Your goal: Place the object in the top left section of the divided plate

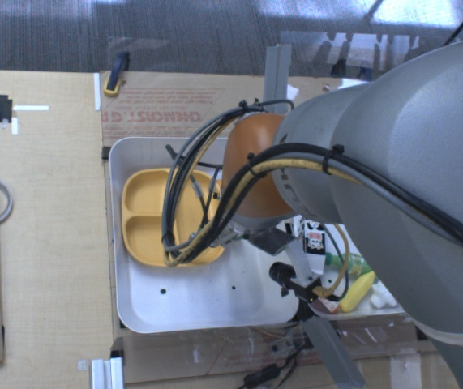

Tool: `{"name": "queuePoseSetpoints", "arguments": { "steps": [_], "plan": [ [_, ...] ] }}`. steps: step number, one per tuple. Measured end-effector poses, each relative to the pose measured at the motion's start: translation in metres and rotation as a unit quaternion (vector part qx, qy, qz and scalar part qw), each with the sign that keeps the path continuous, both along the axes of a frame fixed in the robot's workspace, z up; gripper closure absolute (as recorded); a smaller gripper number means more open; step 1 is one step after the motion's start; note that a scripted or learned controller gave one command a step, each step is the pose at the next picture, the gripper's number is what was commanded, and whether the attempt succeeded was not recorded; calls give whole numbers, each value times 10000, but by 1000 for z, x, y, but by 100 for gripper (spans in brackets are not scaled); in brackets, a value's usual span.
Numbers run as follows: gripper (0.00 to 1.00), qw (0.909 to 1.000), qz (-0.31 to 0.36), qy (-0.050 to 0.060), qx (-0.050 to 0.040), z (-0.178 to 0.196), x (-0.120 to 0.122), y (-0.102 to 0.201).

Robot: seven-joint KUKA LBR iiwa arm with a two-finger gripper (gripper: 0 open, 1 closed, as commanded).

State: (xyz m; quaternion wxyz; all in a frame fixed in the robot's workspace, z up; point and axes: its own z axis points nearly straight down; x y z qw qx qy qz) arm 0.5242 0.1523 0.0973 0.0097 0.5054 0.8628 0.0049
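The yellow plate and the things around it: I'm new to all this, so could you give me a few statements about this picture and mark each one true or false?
1. The divided plate is yellow. True.
2. The plate lies in a white bin. True.
3. The arm reaches in from the picture's left. False: it comes from the right.
4. Black and yellow cables cross above the plate. True.
5. The band above the wrist is blue. False: it is orange.
6. The plate stands on brown cardboard. False: the cardboard lies behind the bin.
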Motion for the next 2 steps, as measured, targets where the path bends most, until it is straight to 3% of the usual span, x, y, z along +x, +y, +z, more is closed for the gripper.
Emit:
{"name": "queuePoseSetpoints", "arguments": {
  "steps": [1, 2],
  "plan": [
    [0, 9787, -2048, 120, 6, 118, -46, -54],
    [0, 9816, -1904, 128, 0, 34, -38, 46]
  ]
}}
